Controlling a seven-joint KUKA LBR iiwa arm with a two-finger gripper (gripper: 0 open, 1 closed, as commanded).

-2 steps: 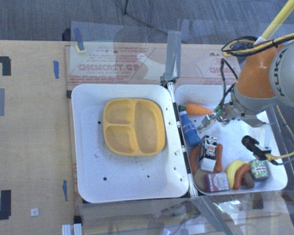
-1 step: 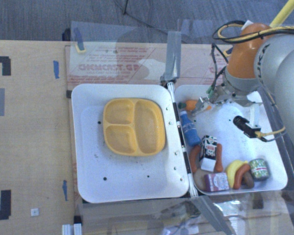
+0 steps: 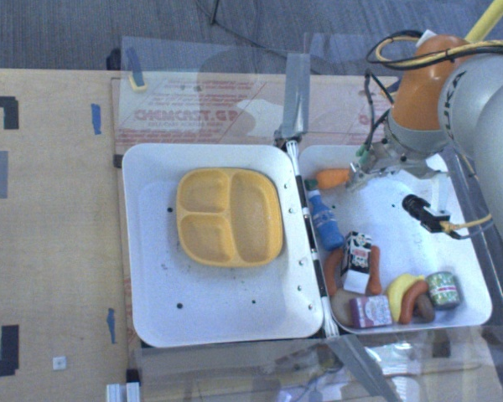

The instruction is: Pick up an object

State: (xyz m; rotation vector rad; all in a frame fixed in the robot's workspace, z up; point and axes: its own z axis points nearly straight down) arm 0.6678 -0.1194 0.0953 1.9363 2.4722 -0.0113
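Mostly bare floor in the right bin [image 3: 400,249], clutter along its near edge.

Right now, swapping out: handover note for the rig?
Tool: low over the right bin's far-left corner, beside the carrot; whether it grips anything cannot be told.
Objects: blue bottle along the right bin's left wall; small carton, banana, green can and other toy food at the near edge.
Left bin: yellow divided plate.
Done: no pick visible.
Left: grasp and lift one object.
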